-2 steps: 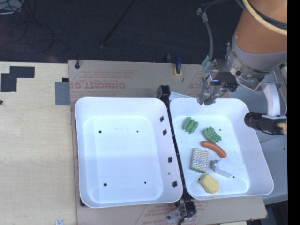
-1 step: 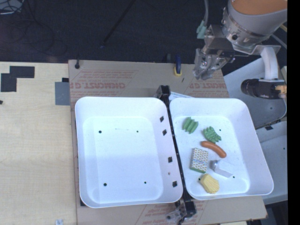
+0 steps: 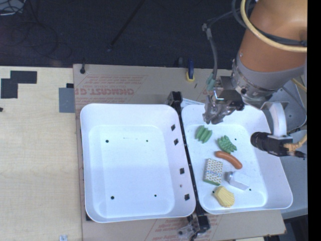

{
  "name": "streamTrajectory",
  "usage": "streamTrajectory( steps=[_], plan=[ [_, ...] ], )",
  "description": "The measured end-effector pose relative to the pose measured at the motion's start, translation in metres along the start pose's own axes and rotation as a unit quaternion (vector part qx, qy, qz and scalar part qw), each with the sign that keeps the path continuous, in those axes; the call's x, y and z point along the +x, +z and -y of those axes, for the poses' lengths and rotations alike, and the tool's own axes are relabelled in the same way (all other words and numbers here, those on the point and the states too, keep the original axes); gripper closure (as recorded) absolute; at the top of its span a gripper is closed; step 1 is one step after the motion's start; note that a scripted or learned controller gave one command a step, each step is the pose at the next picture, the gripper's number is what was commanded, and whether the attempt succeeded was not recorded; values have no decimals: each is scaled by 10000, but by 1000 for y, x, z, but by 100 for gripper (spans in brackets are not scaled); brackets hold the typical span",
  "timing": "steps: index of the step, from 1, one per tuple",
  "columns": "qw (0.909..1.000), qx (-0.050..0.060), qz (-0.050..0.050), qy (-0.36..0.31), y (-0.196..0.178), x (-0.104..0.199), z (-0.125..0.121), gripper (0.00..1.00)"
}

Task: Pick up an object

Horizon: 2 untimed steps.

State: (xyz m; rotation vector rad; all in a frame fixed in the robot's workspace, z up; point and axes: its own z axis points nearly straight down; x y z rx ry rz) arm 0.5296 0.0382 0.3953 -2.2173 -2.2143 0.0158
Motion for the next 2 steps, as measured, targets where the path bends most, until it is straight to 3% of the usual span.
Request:
streamTrajectory(
  steps=[1,2],
  plan=[
    [10000,-96,-3,-26,-80,8,-62,100],
    [10000,-9,-5,-17,-26,25,8,100]
  ],
)
